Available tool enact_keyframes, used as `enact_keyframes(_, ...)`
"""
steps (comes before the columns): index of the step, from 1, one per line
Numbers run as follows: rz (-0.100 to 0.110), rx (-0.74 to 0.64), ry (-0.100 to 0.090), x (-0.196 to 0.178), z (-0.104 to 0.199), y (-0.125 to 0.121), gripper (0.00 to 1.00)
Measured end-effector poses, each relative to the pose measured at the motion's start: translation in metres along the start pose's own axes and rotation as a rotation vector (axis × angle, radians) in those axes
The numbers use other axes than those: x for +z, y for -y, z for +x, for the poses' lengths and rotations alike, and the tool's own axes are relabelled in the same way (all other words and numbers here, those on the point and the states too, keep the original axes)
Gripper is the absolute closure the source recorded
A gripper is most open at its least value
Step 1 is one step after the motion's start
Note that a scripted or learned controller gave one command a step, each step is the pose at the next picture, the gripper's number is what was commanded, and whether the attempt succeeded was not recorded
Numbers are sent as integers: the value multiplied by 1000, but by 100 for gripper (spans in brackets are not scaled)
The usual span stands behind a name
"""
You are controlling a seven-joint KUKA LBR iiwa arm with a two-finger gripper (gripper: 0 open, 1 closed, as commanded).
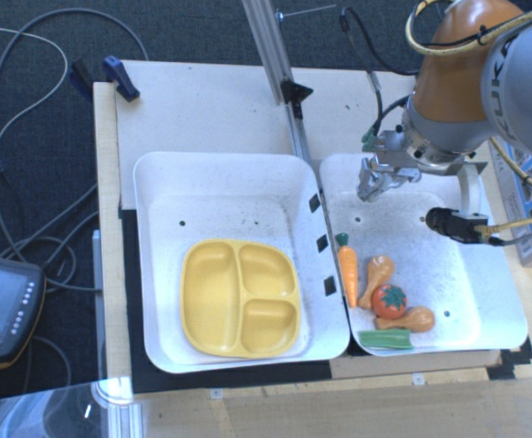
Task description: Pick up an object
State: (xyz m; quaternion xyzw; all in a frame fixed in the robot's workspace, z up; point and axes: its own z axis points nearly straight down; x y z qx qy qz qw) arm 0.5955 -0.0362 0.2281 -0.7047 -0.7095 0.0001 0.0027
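In the right bin [466,272] lie several toy foods near its front left corner: an orange carrot [348,276] along the left wall, a red tomato [391,300], a tan-orange piece [376,276] beside it, another orange piece [415,318] and a green pod [384,338] at the front edge. My gripper [371,186] hangs over the back left part of that bin, well behind the foods and apart from them. Nothing shows between its fingers.
The left bin [156,199] holds a yellow divided plate [241,297]. A slanted metal post [266,26] rises between the bins at the back. A black cylindrical part [453,224] juts out over the right bin. Cables and a pendant [1,308] lie on the floor at left.
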Motion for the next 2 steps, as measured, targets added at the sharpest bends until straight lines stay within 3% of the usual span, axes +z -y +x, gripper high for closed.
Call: enact_keyframes(2, -5, -2, 0, -7, 129, 0, 100)
